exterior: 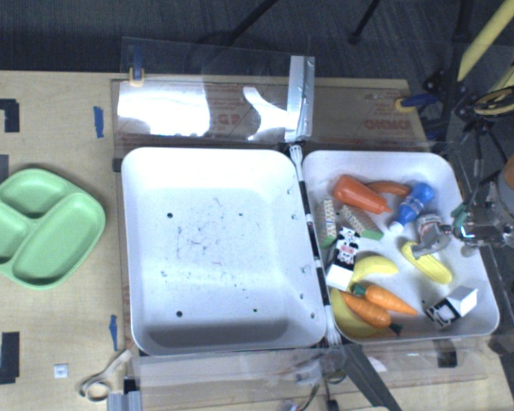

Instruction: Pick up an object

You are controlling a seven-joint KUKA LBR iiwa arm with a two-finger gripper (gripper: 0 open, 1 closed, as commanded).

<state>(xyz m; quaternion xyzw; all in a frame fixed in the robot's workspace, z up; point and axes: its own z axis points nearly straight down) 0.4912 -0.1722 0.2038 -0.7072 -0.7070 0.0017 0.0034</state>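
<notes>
Pincer (427,237) low over right bin (475,315), pale wooden bench (51,332), dark floor (154,7).

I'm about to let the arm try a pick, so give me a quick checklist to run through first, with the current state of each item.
1. Gripper is over the right bin, where the objects lie: ok.
2. Fingers open and ready to close: cannot tell, too small and blurred.
3. Nothing already held: cannot tell.
4. A target is near: ok, a yellow banana lies just below the gripper.
5. Target free of neighbours: ok, the blue bottle and small black-and-white box sit apart from it.
6. Arm path clear of the bin's right wall: cannot tell from this slant.
</notes>
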